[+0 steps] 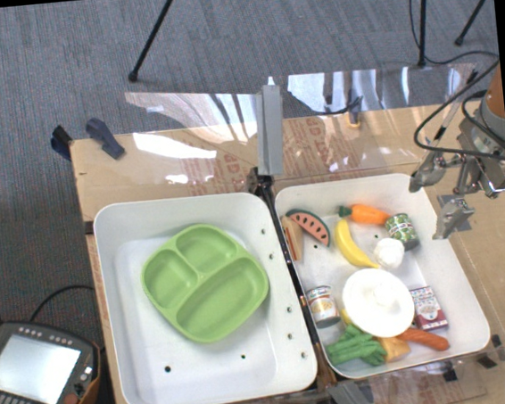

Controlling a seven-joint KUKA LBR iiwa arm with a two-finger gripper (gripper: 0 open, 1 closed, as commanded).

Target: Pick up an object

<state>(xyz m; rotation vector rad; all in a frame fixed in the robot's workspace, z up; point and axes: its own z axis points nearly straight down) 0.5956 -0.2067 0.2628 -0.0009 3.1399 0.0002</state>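
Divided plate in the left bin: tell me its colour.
The divided plate is light green, plain with no pattern, as seen in the camera view.

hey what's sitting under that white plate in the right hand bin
The white plate lies over other items: a green leafy toy and an orange piece stick out from its near edge, and a small can sits beside it. Whatever is beneath its middle is covered.

Gripper (454,195) at right, fingers spread, empty
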